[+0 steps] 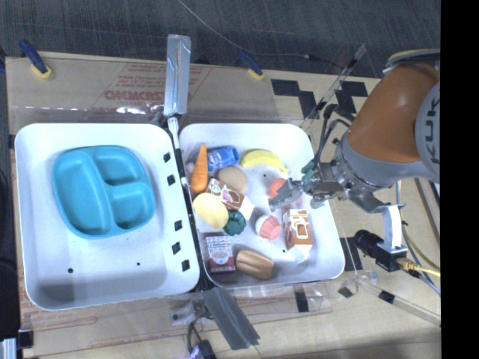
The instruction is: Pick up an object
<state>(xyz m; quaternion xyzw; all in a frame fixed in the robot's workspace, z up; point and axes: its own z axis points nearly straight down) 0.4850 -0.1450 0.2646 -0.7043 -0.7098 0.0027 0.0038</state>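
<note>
gripper (293,194) over toy bin (323,239) | smooth tapered carrot (199,170) | glossy curved banana (263,158)

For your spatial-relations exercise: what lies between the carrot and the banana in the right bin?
A blue packet lies between the carrot and the banana, seen in the camera view.

dark grey carpet floor (90,13) along the top. bench (239,77) topped with brown cardboard, red print on it, black squares near the right bin. two blue clamps (34,57) on its far edge. thin cable (194,21) across the floor. clear plastic strip (404,305) lower right. light even, soft shadows.
</note>
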